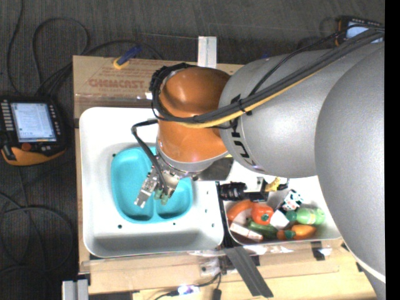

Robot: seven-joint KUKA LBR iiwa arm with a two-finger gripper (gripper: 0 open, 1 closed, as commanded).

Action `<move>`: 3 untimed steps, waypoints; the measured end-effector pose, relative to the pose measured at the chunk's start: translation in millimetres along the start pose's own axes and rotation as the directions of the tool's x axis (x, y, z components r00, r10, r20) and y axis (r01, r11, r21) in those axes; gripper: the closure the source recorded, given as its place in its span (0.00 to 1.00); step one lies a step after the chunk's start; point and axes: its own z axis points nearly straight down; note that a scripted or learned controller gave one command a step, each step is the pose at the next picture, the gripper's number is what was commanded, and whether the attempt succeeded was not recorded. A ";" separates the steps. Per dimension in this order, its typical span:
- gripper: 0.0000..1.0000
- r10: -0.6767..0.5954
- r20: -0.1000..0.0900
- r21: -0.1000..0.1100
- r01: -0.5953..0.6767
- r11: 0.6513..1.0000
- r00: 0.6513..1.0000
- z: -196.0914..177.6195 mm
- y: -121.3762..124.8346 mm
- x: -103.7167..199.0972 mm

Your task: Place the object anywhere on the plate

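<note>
Gripper (154, 192) low over turquoise plate (128, 183) in left bin (94, 167); finger state cannot tell; toy food (275, 220) piled in right bin (331, 233)

Mounted above the table (150, 274), fixed, looking down at a slant. Frames both white bins side by side: the left bin (94, 167) with its turquoise plate (125, 180), the right bin (331, 233) of toy food lower right. Takes in dark carpet (37, 42) around, a handheld control pendant (31, 127) at the left edge, a cardboard box (106, 80) beyond the bins. Sits close enough that the grey arm (312, 105), entering from the right, looms large and hides much of the right bin.
</note>
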 end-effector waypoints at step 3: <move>1.00 -0.612 0.002 -0.001 0.612 0.791 0.791 27.3 -60.9 -80.1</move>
